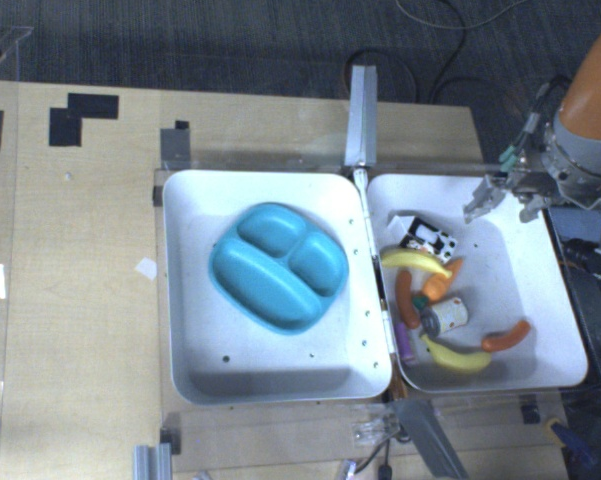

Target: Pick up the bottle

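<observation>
Looked down on two white bins side by side: left bin (pixel 180 268) and right bin (pixel 565 308).

Found the gripper (pixel 502 206) hanging over the right bin's 1 o'clock corner, just inside the far rim. Saw its two fingers (pixel 477 204) spread wide, with nothing between them. Traced the grey arm (pixel 580 153) and its orange band (pixel 592 93) away toward 2 o'clock.

Located the bottle (pixel 446 314) low in the right bin, slightly left of the bin's middle, toward 7 o'clock from the gripper and well apart from it. Noted it as small and pale, lying on its side, with its dark end pointing roughly to 9 o'clock.

Counted the clutter around the bottle:
- Orange carrot (pixel 440 284) just beside it at 12 o'clock.
- Reddish sausage (pixel 405 298) near it at 10 o'clock.
- Yellow banana (pixel 458 356) close below it at 6 o'clock; could not tell whether touching.
- Purple item (pixel 403 344) at 8 o'clock, along the bin's left wall.
- Orange hot dog (pixel 506 335) at 4 o'clock, apart from it.

Spotted a second banana (pixel 414 260) farther up at 11 o'clock, and a black-and-white box (pixel 426 236) beyond that.

Saw a blue divided plate (pixel 278 265) resting tilted in the middle of the left bin.
</observation>
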